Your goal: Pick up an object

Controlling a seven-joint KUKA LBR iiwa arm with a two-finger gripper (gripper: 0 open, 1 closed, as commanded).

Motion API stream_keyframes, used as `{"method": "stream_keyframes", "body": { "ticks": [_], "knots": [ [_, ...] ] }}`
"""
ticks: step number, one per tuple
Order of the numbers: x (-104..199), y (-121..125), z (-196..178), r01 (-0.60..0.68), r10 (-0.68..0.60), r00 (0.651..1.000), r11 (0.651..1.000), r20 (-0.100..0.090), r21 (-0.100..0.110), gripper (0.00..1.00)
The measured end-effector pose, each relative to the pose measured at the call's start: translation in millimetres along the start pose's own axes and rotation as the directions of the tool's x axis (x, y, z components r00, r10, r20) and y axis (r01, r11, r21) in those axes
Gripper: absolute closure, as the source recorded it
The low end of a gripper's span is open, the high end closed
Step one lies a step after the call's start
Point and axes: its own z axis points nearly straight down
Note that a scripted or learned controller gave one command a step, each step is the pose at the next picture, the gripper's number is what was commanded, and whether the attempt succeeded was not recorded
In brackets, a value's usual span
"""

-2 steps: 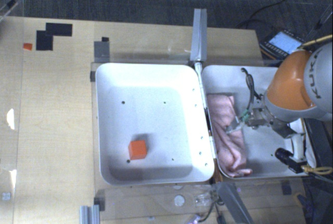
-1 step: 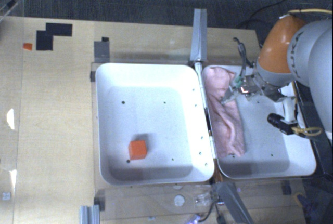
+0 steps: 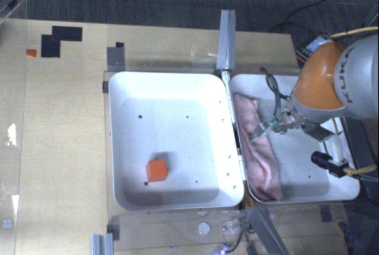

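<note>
End effector (image 3: 265, 128), opening indiscernible, touches the crumpled pink cloth (image 3: 259, 153); limp fabric may slip free when lifted.

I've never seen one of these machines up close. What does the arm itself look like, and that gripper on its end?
The arm is a rounded grey casing with dark lettering and a glossy orange band above the wrist. A yellow cable runs over its top. The gripper is a small metal piece with a spot of green, trailed by thin dark wires.
</note>
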Motion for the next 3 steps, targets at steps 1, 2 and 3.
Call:
{"method": "stream_keyframes", "body": {
  "ticks": [1, 2, 3],
  "knots": [
    [-14, 21, -86, -0.011, 0.011, 1.0, 1.0, -0.004, 0.009, 0.0],
    [-3, 21, -5, 0.114, -0.114, 0.993, 0.993, -0.005, 0.008, 0.0],
    [-28, 98, 3, 0.042, -0.042, 0.999, 0.999, -0.011, 0.021, 0.0]
  ]
}}
